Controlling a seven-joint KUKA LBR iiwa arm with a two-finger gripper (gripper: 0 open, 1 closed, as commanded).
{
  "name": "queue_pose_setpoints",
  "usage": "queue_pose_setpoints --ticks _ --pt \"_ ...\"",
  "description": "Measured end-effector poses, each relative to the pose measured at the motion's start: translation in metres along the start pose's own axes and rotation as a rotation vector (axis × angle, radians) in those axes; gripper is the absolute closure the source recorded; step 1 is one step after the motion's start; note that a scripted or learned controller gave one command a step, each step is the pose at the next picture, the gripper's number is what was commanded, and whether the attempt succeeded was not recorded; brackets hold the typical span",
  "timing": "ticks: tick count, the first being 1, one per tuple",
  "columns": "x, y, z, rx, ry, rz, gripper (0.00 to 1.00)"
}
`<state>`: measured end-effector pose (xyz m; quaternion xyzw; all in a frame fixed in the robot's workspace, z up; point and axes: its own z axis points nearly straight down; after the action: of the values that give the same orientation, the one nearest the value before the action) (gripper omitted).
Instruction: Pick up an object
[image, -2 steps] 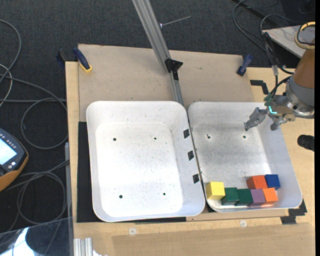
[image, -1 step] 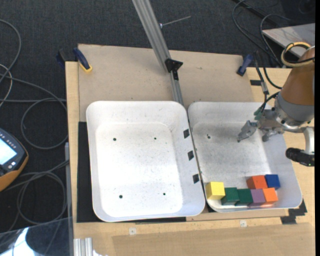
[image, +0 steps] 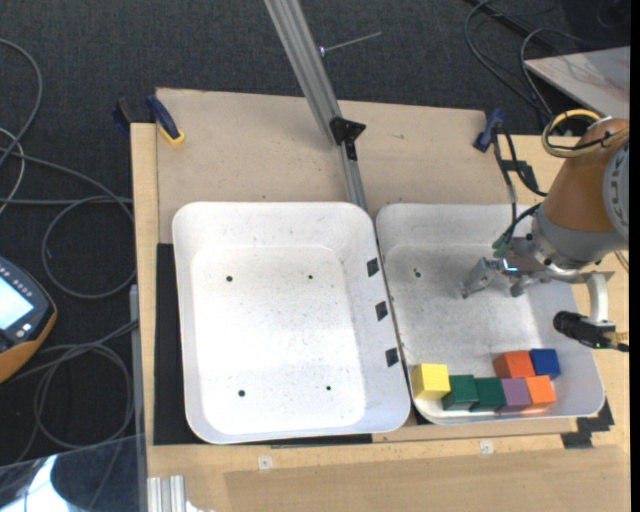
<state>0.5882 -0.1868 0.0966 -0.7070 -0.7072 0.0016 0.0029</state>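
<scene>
The blocks (image: 487, 382), likely light, stiff and smooth, cluster at the right bin's (image: 440, 250) near edge; the gripper (image: 492, 280) hangs above them, jaws spread, empty; pinch 2 flat sides.

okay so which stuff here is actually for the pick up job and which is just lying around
For the job: claw; yellow block; green blocks; purple block; orange blocks; blue block; right bin.

Lying about: left bin; clamps; cables; pole.

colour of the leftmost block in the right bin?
Yellow, clearest in the camera view.
</scene>
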Motion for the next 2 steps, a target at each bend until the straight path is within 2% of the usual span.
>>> queue_pose_setpoints --ticks 1,2 --pt "0.0 0.002 -0.015 -0.008 -0.001 0.0 1.0" --pt "0.003 0.002 -0.079 -0.014 -0.004 -0.001 1.0"
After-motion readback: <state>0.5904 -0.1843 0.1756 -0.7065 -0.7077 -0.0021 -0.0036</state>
